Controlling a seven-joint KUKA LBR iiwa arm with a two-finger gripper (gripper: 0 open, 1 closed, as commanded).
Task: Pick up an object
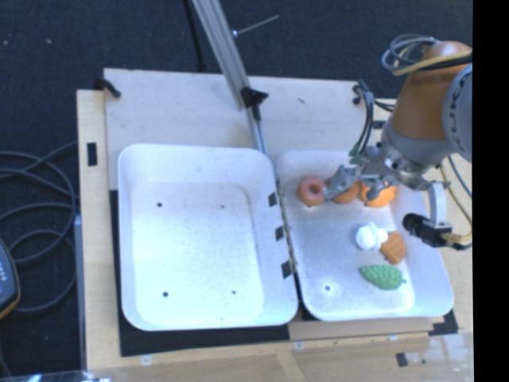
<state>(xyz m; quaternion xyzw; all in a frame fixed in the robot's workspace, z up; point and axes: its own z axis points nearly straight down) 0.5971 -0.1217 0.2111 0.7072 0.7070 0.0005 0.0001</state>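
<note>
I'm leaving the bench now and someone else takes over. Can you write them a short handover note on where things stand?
End effector: low over the upper part of the right white bin, between the pink ring-shaped toy and the orange rounded toy. I cannot tell its finger state, and nothing is visibly held.
Things: also in the right bin lie a small white round object, a small orange-brown wedge right beside it, and a green leaf-shaped toy near the front. The left white bin sits alongside.
Done: no pickup visible.
Left: grasp one object and lift it.
</note>
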